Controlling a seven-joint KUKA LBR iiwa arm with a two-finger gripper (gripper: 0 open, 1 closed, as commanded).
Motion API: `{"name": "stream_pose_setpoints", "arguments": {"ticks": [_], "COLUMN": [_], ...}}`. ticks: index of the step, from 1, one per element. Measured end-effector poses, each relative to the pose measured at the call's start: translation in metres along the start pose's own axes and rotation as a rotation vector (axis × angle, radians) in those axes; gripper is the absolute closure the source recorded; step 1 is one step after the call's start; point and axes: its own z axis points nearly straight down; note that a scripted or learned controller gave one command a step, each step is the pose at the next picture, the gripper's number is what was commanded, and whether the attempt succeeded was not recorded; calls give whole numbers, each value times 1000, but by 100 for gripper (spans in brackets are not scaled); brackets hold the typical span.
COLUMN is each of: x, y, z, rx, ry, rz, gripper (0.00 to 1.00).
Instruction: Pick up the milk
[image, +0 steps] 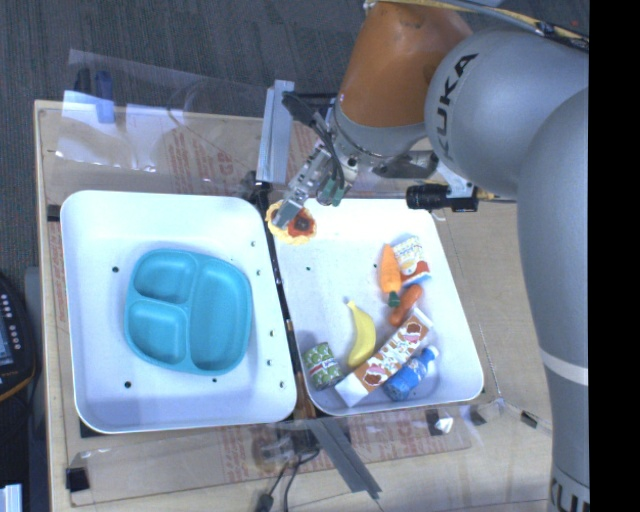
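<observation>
The pincer (290, 214) hangs over the far left corner of the right bin (455, 300), at the end of the grey arm (500, 110) with its orange band. Its tip sits right above a small orange and yellow item (299, 227) lying in that corner; whether its tips are apart or together cannot be told from this angle, and nothing shows clearly gripped.

The milk (391, 356), a long carton with red and white print, lies flat near the front edge of the right bin, well apart from the pincer. Just to its left lies a banana (360, 335), and left of that a small green can (322, 364) close to the bin's front left corner. A blue packet (412, 375) touches the carton on its right side. Behind the milk, toward the middle of the bin, an orange carrot (388, 270) lies beside a small white and red pack (409, 256).

The left bin (90, 220) holds a blue divided tray (188, 310) with three compartments, resting near its centre. Both bins stand side by side on the bench (120, 150).
</observation>
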Motion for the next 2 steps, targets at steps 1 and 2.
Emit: {"name": "stream_pose_setpoints", "arguments": {"ticks": [1,2], "x": [12,22], "y": [4,14], "z": [3,1], "rx": [1,1], "ry": [2,4], "rz": [-192,-366], "gripper": [100,100]}}
